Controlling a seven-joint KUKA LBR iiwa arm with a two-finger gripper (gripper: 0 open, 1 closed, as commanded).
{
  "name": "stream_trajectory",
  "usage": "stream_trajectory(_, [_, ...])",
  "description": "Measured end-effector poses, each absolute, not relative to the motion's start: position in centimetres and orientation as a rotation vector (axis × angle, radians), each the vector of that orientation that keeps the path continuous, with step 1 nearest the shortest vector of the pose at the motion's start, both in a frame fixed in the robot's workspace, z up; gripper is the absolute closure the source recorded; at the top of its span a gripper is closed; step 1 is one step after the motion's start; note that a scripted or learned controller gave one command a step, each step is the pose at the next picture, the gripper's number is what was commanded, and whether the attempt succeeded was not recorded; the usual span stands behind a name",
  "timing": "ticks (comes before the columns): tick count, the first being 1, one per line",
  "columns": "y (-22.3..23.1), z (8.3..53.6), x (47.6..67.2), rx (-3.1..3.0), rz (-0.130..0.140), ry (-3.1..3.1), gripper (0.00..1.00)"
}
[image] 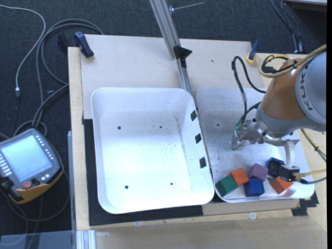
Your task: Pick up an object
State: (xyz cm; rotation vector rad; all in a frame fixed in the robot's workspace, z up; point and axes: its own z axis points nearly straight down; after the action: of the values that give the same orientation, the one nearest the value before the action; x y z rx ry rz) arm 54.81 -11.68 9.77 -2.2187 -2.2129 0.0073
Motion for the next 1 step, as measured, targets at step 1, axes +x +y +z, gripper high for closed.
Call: stream_trajectory(1, [-11.61, 9.97, 55.12, -2.221, -0.001, -2.22, 0.0])
